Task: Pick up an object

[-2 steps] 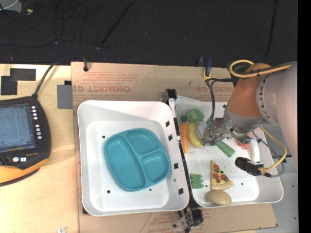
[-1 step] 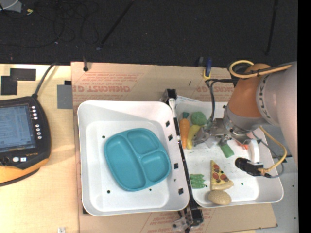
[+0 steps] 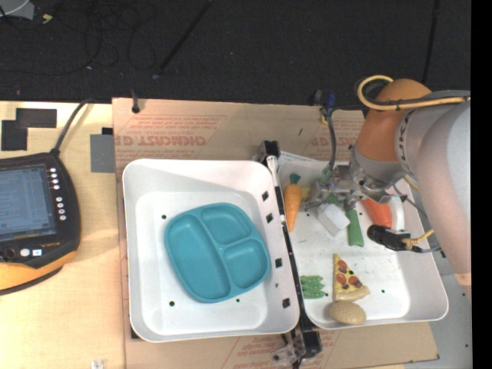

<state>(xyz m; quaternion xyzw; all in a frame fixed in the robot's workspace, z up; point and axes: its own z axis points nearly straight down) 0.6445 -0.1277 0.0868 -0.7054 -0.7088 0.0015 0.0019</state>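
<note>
Two shallow white bins sat side by side on the desk, and the pincer hung low over the far half of the right bin, amid the toys. Its metal parts crowded into one dark cluster, so whether it was apart or together could not be told, nor whether it touched anything.

A small white block lay just below the pincer, on the near side, and looked like the likeliest target. A green stick lay right beside the block, an orange carrot lay to the pincer's left against the bin wall, and a red-orange piece lay to its right. Farther toward the near edge were a pizza slice, a tan lump and a small green piece. Well off to the left, the other bin held a teal divided plate.

To do the step well, the arm would probably need to centre on one item only, come straight down, and close squarely before lifting. The tight clutter around the block seemed the main risk: a neighbour might be nudged or pinched along with it.
</note>
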